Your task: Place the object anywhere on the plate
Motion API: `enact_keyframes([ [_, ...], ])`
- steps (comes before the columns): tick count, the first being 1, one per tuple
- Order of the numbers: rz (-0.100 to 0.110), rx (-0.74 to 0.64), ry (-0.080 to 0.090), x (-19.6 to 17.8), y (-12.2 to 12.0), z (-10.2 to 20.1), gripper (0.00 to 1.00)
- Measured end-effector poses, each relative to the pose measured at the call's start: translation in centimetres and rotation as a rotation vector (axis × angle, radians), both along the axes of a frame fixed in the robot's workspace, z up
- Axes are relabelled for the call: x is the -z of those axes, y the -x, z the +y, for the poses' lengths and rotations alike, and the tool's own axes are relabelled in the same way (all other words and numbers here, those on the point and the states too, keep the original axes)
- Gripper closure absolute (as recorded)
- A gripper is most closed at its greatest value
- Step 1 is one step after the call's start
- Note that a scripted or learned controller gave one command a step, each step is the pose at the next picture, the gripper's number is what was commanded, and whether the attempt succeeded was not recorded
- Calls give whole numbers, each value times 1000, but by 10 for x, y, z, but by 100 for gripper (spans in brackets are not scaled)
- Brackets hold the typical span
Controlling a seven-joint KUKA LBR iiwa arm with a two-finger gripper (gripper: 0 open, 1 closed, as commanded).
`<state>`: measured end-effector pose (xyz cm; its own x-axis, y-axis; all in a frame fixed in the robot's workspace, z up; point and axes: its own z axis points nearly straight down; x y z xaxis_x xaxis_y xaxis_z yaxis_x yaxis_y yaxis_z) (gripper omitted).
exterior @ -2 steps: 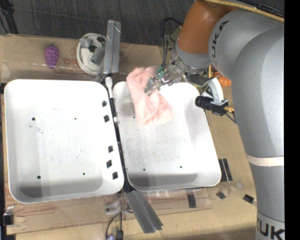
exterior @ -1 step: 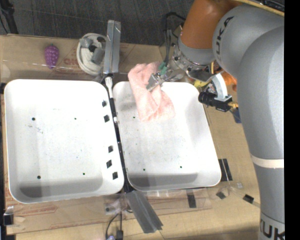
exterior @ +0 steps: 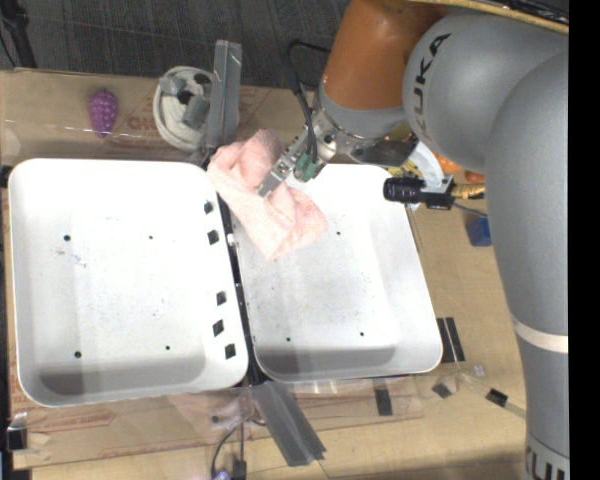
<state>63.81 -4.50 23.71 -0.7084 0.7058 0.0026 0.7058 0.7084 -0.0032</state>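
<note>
Progress: I see no plate | two-finger gripper pinching crumpled pink cloth over right white bin | placement still undone, I judge.

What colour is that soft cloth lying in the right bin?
Pale pink. The cloth shows best in the camera view, from above.
</note>
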Motion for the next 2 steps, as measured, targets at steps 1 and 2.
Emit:
enact_keyframes([
  [1, -1, -405, -1, -6, 22, 46, 100],
  [2, 0, -790, -3, -2, 41, 103, 100],
])
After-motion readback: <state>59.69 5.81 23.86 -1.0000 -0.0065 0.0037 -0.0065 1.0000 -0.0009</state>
